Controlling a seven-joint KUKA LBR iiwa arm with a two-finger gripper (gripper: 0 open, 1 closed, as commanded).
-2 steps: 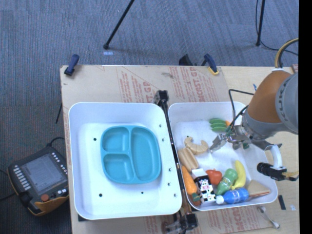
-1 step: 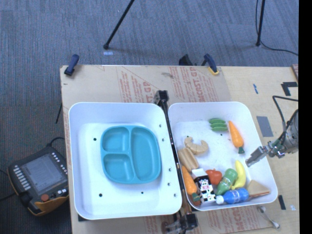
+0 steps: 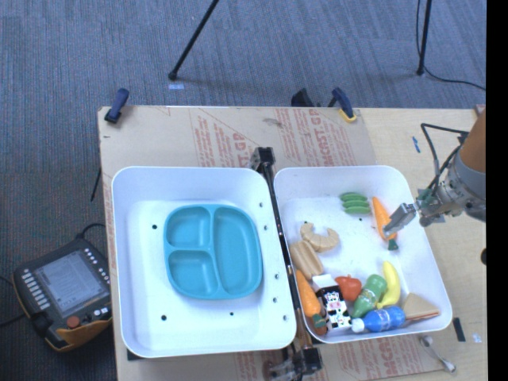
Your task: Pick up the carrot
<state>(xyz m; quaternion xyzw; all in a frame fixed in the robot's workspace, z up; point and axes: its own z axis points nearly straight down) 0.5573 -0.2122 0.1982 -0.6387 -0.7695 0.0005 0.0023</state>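
1. Over the right-hand shallow white bin, the grey two-finger gripper reaches in from the right edge, its fingers pointing left and down toward the bin's upper right part.
2. Whether those fingers are spread or closed cannot be told at this size; they sit right at the small orange plastic carrot with a green stub, which lies tilted near the bin's right wall, but a grasp between the fingers is not visible.
3. Just left of that carrot lies a green pea pod, and further left a tan croissant-shaped pastry.
4. Along the bin's left wall rest a beige bread roll and, below it, a second longer orange carrot with green top.
5. Crowded at the bin's lower end are a black-and-white cow-print carton, a red tomato, a green bottle-like toy, a yellow banana, a blue bottle and a tan wedge.
6. Inside the left white bin a turquoise three-section plate lies flat.
7. On the carpet at lower left sits a grey and orange teach pendant.
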